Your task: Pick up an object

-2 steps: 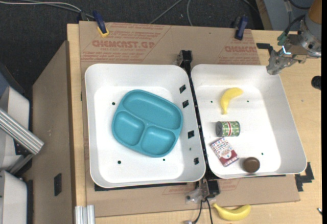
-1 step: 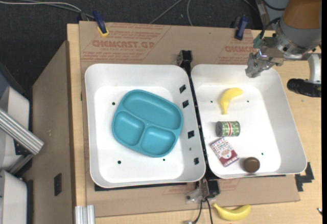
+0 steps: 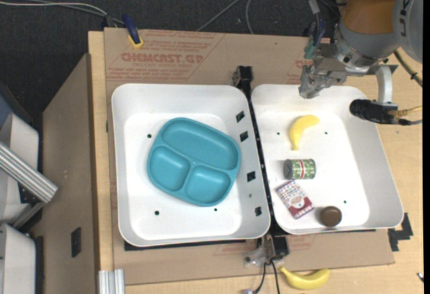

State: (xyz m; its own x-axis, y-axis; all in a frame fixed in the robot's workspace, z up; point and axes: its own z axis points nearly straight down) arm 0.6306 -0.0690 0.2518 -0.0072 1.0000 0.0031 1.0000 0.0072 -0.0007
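In the right bin (image 3: 363,172) lie a yellow banana (image 3: 302,129), a small green-labelled can (image 3: 299,168) on its side, a red and white packet (image 3: 294,198) and a round brown object (image 3: 330,217). A blue divided plate (image 3: 193,160) fills the middle of the left bin (image 3: 127,152). My gripper (image 3: 310,88) hangs over the right bin's far rim, above and behind the banana, with nothing seen between its fingers.
A second banana (image 3: 307,278) lies outside the bins at the front edge of the bench. Black clips (image 3: 242,76) join the bins along their shared wall. Cardboard (image 3: 168,51) lies under both bins, with cables on the dark floor behind.
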